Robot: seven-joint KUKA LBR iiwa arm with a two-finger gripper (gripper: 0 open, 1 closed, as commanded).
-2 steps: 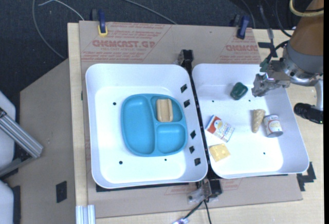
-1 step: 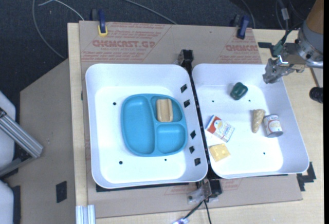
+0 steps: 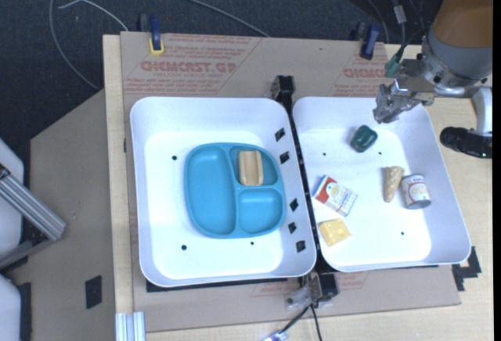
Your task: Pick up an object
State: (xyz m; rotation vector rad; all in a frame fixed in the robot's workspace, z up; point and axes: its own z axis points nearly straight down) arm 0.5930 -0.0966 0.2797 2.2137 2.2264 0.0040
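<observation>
So nearest the camera in the right bin there's a yellow cheese-looking slice, then a little red and white packet just behind it, and off to the right a tan bread-ish piece sitting just beside a small can on its side. Over in the left bin a blue divided tray has a tan block in its upper right compartment. Further back in the right bin is the dark green round thing, which looks like the target to me, since the gripper hangs just above and to the right of it, near the bin's back rim. Honestly can't tell if the fingers are apart or together, they're a small metallic blur at this angle, and nothing is visibly between them. If I were tuning this step, I'd shift the gripper toward the left and a bit nearer so it's centered over the green thing before dropping, because coming down off-center on something rounded probably just nudges it away. It's well apart from the other stuff, so there's room to straddle it cleanly.
</observation>
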